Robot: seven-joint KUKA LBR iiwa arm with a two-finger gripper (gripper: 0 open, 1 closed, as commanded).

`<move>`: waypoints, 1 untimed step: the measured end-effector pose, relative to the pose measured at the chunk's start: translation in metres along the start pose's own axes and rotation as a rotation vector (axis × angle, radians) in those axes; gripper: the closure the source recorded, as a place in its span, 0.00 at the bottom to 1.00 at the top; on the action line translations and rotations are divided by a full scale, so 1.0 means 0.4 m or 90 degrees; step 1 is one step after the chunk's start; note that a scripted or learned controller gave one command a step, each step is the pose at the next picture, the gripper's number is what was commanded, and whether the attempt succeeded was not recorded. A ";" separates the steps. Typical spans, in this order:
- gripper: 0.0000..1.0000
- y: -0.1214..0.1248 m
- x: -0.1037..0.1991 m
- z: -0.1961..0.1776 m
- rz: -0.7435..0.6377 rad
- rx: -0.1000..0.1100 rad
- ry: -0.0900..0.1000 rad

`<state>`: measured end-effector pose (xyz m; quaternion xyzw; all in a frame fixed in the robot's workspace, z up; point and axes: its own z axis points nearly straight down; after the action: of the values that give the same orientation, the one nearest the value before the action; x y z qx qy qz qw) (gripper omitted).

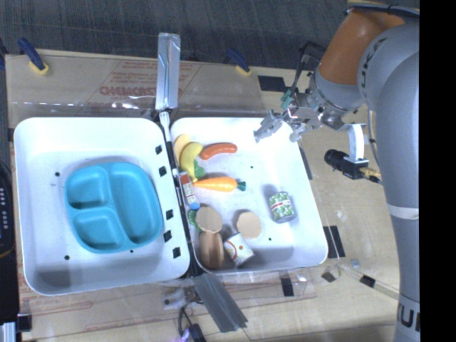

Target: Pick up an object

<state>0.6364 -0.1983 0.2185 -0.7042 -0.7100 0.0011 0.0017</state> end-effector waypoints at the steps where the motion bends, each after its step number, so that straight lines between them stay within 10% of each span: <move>1: 0.00 0.034 0.114 0.318 -0.291 -0.001 -0.001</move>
<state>0.6493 -0.1525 0.0915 -0.5249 -0.8512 0.0002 0.0008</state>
